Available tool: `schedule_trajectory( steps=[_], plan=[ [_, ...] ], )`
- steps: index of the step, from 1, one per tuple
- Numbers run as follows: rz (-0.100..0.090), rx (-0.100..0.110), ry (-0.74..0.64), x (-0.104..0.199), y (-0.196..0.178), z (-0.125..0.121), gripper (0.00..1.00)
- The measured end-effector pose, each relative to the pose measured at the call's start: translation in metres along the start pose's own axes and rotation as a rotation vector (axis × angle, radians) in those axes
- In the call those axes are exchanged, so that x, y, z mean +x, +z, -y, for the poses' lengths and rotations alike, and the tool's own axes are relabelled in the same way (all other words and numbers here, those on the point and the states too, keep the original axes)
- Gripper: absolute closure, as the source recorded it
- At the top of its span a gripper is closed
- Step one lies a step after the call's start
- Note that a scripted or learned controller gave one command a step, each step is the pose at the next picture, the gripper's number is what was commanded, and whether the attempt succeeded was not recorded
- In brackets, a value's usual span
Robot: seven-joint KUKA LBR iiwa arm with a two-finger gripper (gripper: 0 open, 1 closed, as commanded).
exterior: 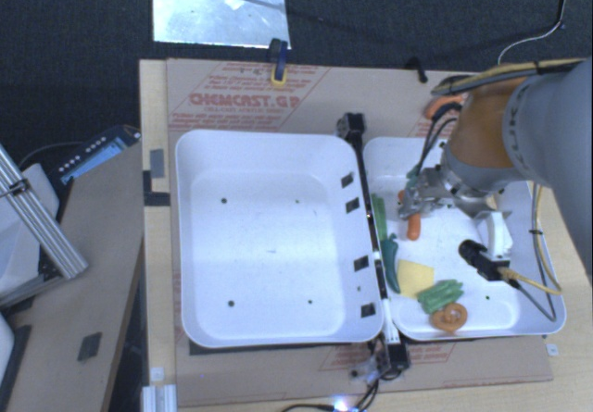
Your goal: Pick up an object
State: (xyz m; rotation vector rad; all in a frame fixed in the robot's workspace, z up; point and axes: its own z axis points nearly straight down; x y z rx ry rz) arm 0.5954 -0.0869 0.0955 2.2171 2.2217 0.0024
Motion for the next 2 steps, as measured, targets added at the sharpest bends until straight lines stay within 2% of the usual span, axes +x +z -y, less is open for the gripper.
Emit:
schedule_trajectory(
  steps=[1, 2],
  plan=[
    [-0.002, -0.008, -0.008, 0.056, -0.095, -0.033, 1.0],
    [-0.002, 0.001, -0.004, 0.113, -0.106, -0.018, 1.0]
  ],
)
